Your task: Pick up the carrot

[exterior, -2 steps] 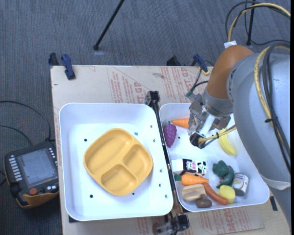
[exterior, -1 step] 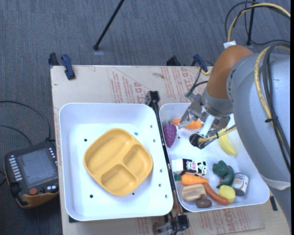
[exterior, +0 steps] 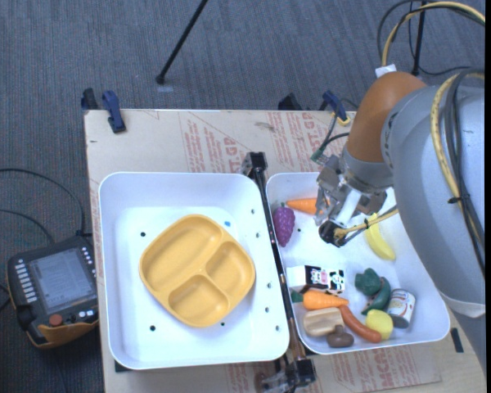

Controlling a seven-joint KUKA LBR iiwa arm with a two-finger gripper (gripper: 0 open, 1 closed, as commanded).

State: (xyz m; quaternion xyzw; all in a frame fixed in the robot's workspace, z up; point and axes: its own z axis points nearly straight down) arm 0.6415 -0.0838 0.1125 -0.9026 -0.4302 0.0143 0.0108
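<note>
Grey and orange, a handheld controller (exterior: 56, 289) lies on the floor off the tabletop's (exterior: 180, 137) left edge. Next comes the left bin (exterior: 114, 219), holding a yellow divided plate (exterior: 198, 270).

Moving into the right bin (exterior: 430, 322), a purple bunch of grapes (exterior: 283, 224) lies against its left wall. Just beyond it, toward the tabletop's far edge, is the carrot (exterior: 302, 205), its tip pointing left. The gripper (exterior: 337, 219) hangs just beside the carrot's thick end, tilted. I cannot tell from here whether it is released or clenched, and I see nothing held in it.

A second carrot (exterior: 322, 300) with a green top lies toward the near edge, below a small milk carton (exterior: 319, 278) and touching a tan bread slice (exterior: 322, 322). Further right are a banana (exterior: 381, 241), a green broccoli piece (exterior: 371, 287), a tin can (exterior: 401, 306) and a lemon (exterior: 380, 324).

My worry is the crowding. If I come down on the far carrot off-centre, I would expect it to roll toward the grapes or the bin wall. Its tapered, smooth shape could also squirt out of a closing grip. Going for the near one risks catching the carton or the bread instead.
</note>
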